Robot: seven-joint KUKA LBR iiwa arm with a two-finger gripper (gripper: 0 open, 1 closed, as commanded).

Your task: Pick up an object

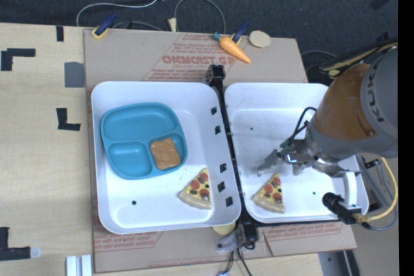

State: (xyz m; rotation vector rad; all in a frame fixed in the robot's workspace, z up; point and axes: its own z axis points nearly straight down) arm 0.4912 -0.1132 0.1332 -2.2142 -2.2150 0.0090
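Overhead view of the table with two white bins. The arm (352, 116) reaches into the right bin (304, 94), its hand (272, 163) low over the bin floor with the two fingers spread apart and nothing between them. The nearest candidate object, a toy pizza slice (270, 194), lies flat on the floor of the right bin just below the hand, near the bin's front wall, and apart from the fingers. Judged from its look, the slice is light, rigid and thin, with a smooth surface likely to slip; its low profile leaves little to pinch, so the fingers would best straddle its narrow width across the two straight edges, pressed close to the bin floor. The left bin (107, 216) holds a blue compartment plate (132, 132) bearing a toast piece (165, 153), and a second pizza slice (196, 190).
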